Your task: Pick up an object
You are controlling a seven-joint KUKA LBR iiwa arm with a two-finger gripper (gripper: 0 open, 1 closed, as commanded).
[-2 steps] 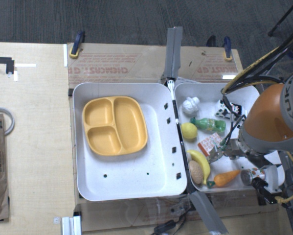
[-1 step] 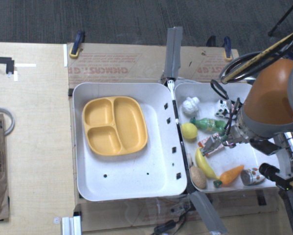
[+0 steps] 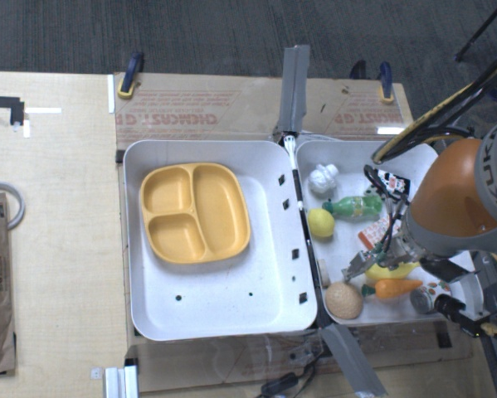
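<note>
End effector (image 3: 366,264) low in right white bin (image 3: 348,149), opening can't tell. Tan egg-shaped toy (image 3: 343,300) near bench front edge: light, smooth, slippery; grip across its middle.

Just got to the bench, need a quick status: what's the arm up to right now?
The arm is down in the right bin, its gripper low among the toy food: a yellow lemon, a green item, an orange carrot, a tan egg-shaped thing and a white piece. Nothing visibly lifted. The left bin holds a yellow divided plate.
</note>
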